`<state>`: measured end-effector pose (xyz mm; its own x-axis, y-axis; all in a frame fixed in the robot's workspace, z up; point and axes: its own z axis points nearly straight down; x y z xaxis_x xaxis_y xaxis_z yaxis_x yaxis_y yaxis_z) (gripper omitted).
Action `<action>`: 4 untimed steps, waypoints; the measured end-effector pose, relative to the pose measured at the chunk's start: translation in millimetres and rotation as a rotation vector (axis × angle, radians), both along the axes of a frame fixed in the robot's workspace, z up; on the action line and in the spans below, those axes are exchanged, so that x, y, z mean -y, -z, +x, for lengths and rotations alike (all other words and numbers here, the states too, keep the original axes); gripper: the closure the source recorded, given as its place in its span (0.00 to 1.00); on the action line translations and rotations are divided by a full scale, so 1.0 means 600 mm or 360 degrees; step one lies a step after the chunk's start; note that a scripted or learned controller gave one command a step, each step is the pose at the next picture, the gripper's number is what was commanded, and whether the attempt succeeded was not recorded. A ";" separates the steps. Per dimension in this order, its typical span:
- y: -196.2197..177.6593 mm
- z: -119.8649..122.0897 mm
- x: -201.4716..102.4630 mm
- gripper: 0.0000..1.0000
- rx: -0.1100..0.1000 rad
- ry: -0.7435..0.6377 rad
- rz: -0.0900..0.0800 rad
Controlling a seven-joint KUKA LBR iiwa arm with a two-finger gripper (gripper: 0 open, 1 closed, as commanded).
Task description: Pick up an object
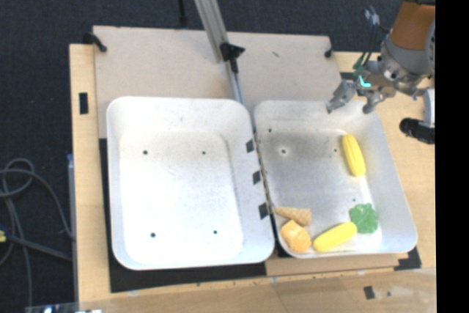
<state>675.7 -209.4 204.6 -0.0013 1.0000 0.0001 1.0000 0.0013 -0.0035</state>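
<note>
Camera view: gripper (355, 99) hangs spread and bare above right bin (388, 157) rim.
Corn (353, 154) at its 6 o'clock may roll from closing fingers.

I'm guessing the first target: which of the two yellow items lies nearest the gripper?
The yellow corn cob by the right bin's far right wall, just below the gripper; the other yellow piece lies at the near edge.

Matt white plastic bins (183, 179); pale wood bench (161, 62).

arm (412, 26): orange band | grey wrist | teal light | grey cables
</note>
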 end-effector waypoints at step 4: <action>0.173 0.008 -0.001 0.00 0.0003 -0.0012 -0.0005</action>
